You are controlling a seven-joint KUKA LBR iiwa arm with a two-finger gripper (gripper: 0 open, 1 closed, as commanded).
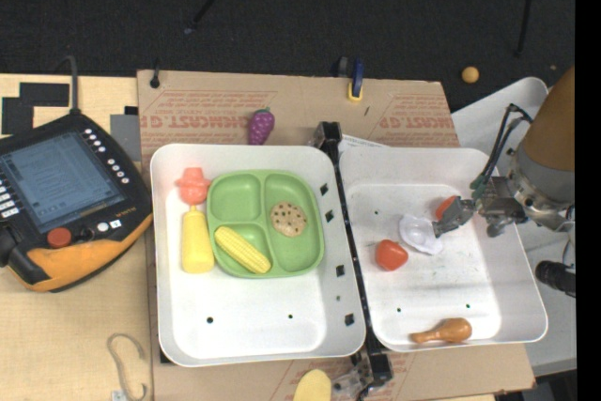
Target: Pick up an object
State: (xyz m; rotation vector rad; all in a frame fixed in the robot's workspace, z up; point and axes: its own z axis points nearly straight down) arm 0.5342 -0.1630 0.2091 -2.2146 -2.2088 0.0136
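Looking down, I see the hand [457, 213] low in the right bin [512, 315], beside the clear cup [419, 233] and red tomato [392, 254]; its opening I cannot tell

green tray [315, 244], yellow corn [242, 250], red tomato [392, 254]

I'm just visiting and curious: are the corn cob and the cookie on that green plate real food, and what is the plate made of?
Probably not real food. The corn cob looks like moulded plastic: uniform bright yellow with a slight sheen. The cookie is matte tan with dark chips, likely plastic or rubber, though the view leaves that open. The green plate looks like smooth plastic, with one even colour and moulded dividers.
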